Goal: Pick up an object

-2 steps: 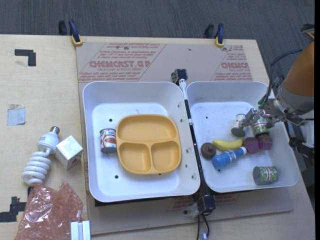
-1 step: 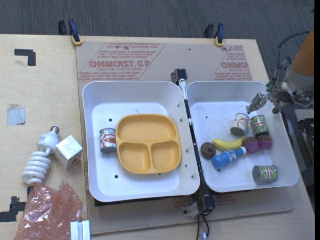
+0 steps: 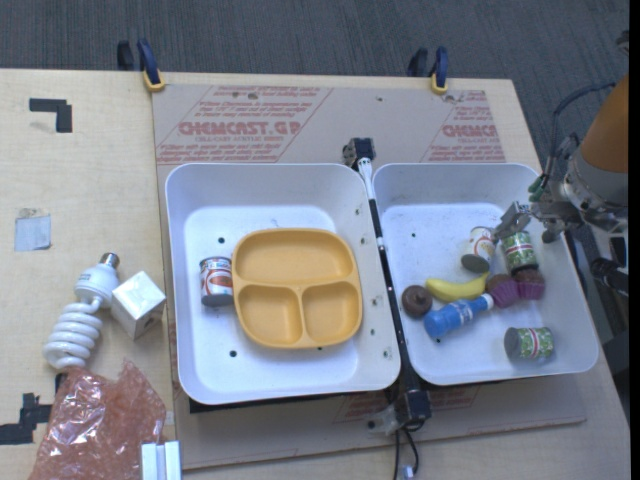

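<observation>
Wooden bench, two white bins: the gripper [image 3: 520, 230] pinches a green-labelled can [image 3: 517, 252] over the right bin [image 3: 440, 368].
Below-left crowd a banana [image 3: 456, 288] and blue bottle [image 3: 456, 317]; a shallow, off-centre pinch could let the can slip.

Right bin [image 3: 400, 193] left half bare, objects crowded right, left bin's yellow tray [image 3: 297, 286] central

Robotics lab bench, plywood top, protective board [image 3: 250, 118] clamped down with blue clamps [image 3: 150, 68], two white bins [image 3: 190, 268] of toy test objects, black marker shapes [image 3: 52, 114] taped on wood, grey carpet floor [image 3: 300, 8]
</observation>
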You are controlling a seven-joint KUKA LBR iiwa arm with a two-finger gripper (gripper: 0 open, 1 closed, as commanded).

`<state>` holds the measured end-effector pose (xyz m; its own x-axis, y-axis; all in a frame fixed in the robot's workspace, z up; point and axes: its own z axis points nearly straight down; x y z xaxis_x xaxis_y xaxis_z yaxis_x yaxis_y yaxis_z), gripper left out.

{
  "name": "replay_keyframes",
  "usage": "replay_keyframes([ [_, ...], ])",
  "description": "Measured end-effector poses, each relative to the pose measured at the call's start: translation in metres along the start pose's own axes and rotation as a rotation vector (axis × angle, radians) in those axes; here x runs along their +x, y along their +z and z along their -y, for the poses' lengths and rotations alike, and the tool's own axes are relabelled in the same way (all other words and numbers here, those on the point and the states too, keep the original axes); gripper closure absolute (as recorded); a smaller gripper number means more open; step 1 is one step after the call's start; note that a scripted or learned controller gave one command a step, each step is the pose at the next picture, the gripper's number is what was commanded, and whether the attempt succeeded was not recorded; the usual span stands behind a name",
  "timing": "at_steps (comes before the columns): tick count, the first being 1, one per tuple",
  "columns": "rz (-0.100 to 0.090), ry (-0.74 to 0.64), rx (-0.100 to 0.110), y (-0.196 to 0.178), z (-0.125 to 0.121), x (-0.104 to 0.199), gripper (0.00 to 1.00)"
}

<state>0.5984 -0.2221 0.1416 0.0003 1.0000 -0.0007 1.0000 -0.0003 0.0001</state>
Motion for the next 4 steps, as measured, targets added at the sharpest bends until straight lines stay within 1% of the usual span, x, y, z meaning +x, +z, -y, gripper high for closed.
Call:
replay_keyframes([
  [1, 0.000, 0.000, 0.000, -0.011, 0.014, 0.000, 0.00],
  [2, 0.000, -0.003, -0.002, 0.012, -0.047, 0.000, 0.00],
  [4, 0.000, 0.001, -0.001, 0.049, 0.105, 0.027, 0.00],
])
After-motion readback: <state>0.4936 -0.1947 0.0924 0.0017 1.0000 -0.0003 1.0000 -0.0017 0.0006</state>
